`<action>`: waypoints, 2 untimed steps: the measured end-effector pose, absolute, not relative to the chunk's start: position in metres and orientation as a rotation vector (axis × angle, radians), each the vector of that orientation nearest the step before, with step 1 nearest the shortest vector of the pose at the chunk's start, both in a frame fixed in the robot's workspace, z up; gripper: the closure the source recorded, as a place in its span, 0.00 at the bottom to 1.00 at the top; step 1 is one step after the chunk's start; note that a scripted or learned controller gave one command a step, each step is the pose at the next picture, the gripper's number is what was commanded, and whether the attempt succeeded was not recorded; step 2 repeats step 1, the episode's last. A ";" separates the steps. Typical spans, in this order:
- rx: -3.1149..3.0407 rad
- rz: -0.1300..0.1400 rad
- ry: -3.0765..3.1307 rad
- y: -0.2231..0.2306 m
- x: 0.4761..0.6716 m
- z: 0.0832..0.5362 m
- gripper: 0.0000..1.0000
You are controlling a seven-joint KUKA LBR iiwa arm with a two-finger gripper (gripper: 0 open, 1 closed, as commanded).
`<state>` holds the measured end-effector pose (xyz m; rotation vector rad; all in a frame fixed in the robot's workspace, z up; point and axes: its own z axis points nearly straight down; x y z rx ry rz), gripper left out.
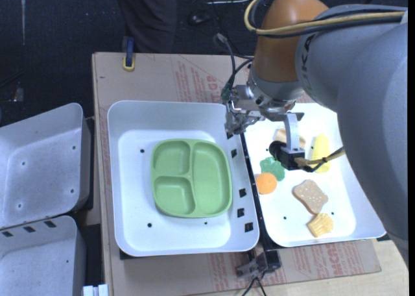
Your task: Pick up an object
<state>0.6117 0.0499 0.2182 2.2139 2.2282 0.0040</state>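
from my seat the tool (232,126) hangs over the rims where the two white bins meet, toward their far end, and i can't tell whether it is open or closed; nothing shows in its grip. what the coming move turns on: every small pickable piece lies on the arm's own side of that divide, in the right bin (363,213), nearer the camera than the tool. the closest are the green toy vegetable (273,167) and the orange ball (266,184), touching each other just beside the right bin's inner wall, so i judge a short shift into that bin and toward the camera is needed, not a reach into the left bin (126,158).

count: two bins on the cardboard-covered worktop (168,71). the left one holds one green divided plate (192,178) (flat and wide, a poor pick i'd guess). the right one holds six pieces: the green vegetable, the orange ball, one bread slice (310,196) with its long axis slanting, one yellow crinkled piece (320,224), one long yellow piece (320,148) lying near-to-far, and one pale piece (280,135) half hidden under the wrist.
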 end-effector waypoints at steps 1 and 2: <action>2.213 0.005 2.228 0.092 0.643 0.218 1.00; 2.213 0.005 2.228 0.092 0.643 0.218 1.00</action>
